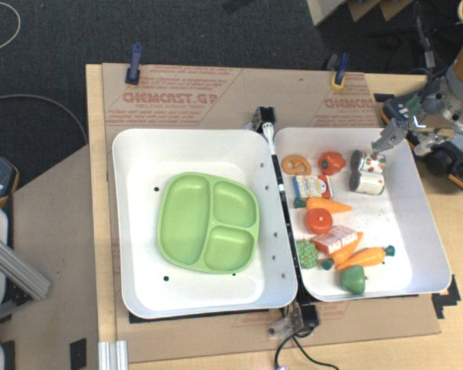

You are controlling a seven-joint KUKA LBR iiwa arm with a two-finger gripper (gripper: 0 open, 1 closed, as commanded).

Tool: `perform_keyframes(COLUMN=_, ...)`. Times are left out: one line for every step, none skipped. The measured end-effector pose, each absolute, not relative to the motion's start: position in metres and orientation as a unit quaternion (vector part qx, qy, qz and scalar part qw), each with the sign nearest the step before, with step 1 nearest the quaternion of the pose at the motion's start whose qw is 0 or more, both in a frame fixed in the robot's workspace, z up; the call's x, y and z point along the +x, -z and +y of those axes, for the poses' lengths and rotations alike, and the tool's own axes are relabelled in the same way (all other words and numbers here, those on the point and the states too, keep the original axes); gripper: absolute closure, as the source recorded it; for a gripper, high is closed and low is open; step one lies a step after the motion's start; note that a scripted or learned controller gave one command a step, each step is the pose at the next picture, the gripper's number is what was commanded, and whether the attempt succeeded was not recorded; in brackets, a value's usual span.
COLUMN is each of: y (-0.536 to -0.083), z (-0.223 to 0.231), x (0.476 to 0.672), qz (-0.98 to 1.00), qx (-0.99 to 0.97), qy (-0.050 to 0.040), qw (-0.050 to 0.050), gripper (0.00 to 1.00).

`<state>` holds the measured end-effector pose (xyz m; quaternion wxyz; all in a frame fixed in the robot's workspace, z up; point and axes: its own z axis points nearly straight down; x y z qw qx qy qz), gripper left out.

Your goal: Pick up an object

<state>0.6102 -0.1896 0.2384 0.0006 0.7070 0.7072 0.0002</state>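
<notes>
The right bin [417,206] holds several toy foods: a pretzel [296,163], a small red tomato [332,161], a milk carton [312,185], a carrot [329,205], a round red fruit [319,220], a red packet [336,240], a green bumpy piece [306,253], a second carrot [363,257], a green pepper [353,280] and a white-and-dark cake slice [368,174]. My gripper [383,142] reaches in from the upper right and hangs just above the cake slice's far end. Nothing is seen held in it.
The left bin [131,206] holds a green divided plate [208,222]. A black hinge strip [276,183] runs between the bins. Blue clamps [133,62] grip the board's far edge. The right bin's near-right floor is bare.
</notes>
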Motion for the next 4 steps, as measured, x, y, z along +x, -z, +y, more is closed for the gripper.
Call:
perform_keyframes(y=-0.113, z=-0.151, x=0.643, qz=0.707, qx=0.707, qy=-0.0003, qw=-0.001, gripper=0.00)
perform_keyframes(y=-0.189, z=-0.097, x=0.566, qz=0.708, qx=0.706, qy=-0.0017, qw=-0.001, gripper=0.00)
perform_keyframes(y=-0.192, z=0.023, x=0.547, qz=0.711, qx=0.703, qy=-0.0015, qw=-0.004, gripper=0.00)
perform_keyframes(y=-0.270, z=0.087, x=0.584, qz=0.710, qx=0.704, qy=-0.0054, qw=0.003, gripper=0.00)
